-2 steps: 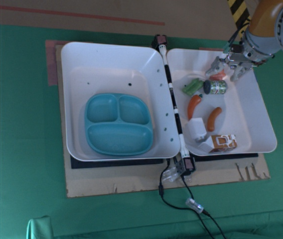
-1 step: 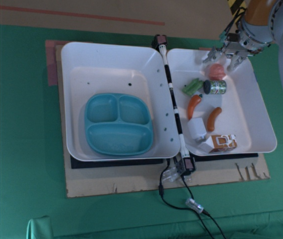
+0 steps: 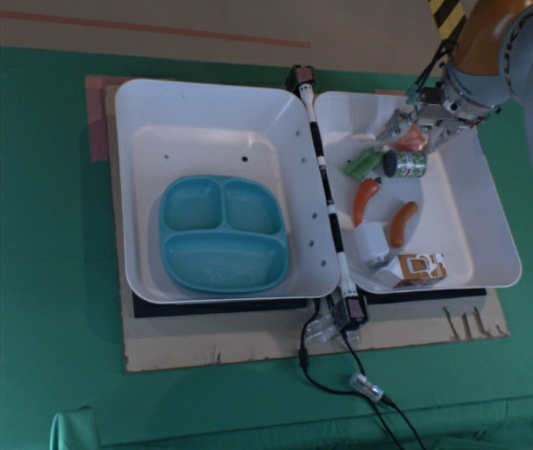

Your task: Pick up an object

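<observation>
Overhead, from the single slanted camera, we saw two shallow white bins side by side on a cardboard sheet (image 3: pixel 248 350) laid over green cloth (image 3: pixel 51 251). The left bin (image 3: pixel 144 101) held a blue divided plate (image 3: pixel 222 234), lying flat toward its near side. A black-and-white striped bar (image 3: pixel 326 181) ran along the seam between the bins, with cables (image 3: pixel 342 373) trailing off its near end.

The right bin (image 3: pixel 478 214) carried the loose objects. A green piece (image 3: pixel 364 163) lay tilted toward the far left of that bin, and just beside it, to the right, a small dark can (image 3: pixel 404 164) lay on its side. Nearer to us sat an orange carrot (image 3: pixel 365 201) and an orange sausage-shaped piece (image 3: pixel 402 223), apart from each other. A white block (image 3: pixel 372 244) and a small carton with orange print (image 3: pixel 421 268) rested at the near edge.

The arm (image 3: pixel 520 36) came in from the far right, and its gripper (image 3: pixel 418 136) hung over the far part of the right bin. A reddish-orange object (image 3: pixel 412 140) showed between its fingers, so we judged the claw closed on it, though the view there was small and dim and we could not be certain of the contact. That object sat just beyond the can, apparently raised off the bin floor.
</observation>
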`<state>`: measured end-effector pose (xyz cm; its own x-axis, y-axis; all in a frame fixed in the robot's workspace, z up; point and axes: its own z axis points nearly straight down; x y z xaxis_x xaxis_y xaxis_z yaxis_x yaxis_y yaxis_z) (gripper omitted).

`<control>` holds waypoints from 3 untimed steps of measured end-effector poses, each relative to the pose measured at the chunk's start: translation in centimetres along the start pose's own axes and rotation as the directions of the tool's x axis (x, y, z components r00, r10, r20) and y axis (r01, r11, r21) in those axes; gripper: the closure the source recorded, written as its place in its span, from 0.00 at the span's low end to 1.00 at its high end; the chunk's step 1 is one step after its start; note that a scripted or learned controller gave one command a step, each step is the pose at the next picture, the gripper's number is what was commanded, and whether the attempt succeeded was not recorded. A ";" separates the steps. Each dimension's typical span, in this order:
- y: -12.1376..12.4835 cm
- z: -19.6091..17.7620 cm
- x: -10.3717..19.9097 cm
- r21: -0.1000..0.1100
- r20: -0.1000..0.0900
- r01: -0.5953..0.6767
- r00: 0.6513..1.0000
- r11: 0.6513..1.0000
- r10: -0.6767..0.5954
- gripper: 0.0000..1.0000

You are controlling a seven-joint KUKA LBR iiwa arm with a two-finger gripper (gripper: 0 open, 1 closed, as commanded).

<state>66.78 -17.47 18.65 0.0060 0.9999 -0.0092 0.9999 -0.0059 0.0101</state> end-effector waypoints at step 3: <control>0.7 0.0 -0.8 0.002 0.000 0.000 1.000 1.000 0.000 0.00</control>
<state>67.52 -18.28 18.64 0.0059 0.9999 -0.0096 0.9999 -0.0059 0.0085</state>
